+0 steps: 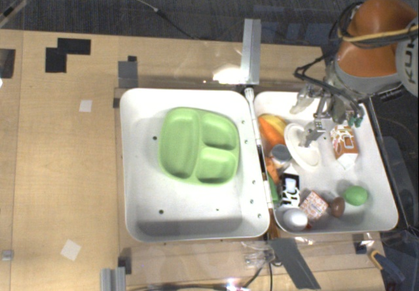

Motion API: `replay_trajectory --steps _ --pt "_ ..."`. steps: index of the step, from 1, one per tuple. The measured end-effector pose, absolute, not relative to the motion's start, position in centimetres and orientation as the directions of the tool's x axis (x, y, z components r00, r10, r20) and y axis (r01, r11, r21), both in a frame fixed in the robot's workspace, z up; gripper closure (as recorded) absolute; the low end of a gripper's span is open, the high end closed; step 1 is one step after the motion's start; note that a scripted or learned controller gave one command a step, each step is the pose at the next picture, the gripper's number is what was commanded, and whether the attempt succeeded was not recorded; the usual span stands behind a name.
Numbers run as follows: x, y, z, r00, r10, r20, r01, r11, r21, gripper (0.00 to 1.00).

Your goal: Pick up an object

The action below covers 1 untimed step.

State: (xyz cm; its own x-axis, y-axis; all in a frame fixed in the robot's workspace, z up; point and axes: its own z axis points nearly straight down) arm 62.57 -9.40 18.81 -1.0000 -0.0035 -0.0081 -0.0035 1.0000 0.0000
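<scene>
— While the arm (376,38) leans in over the right bin's (383,182) far right corner, where does the gripper (325,113) sit?

— Low over the far half of that bin, just above a white cup (302,146) and beside a small carton (344,141) with a red and white print. Whether the fingers are spread or pressed together I cannot tell; the metal parts blur into each other, and nothing shows between them.

— What lies in that bin to pick from?

— Along the left wall, an orange and yellow piece (272,128) at the far end, then a grey lid (281,152) and a black and white box (290,190). At the near left corner rests a silver ball (294,219). Beside it a checked cube (313,205), then a brown piece (336,206), and a green ball (355,195) toward the near right corner.

— Does the gripper touch any of them?

— It is near the cup and the carton, but contact cannot be made out.

— And the left bin (141,211)?

— A green tray (198,144) with three compartments lies in its middle, well apart from the gripper.
</scene>
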Motion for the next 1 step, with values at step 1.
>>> replay_trajectory --steps 1 --pt "62.69 -9.62 12.60 -1.000 0.023 -0.014 0.023 1.000 -0.001 0.00"
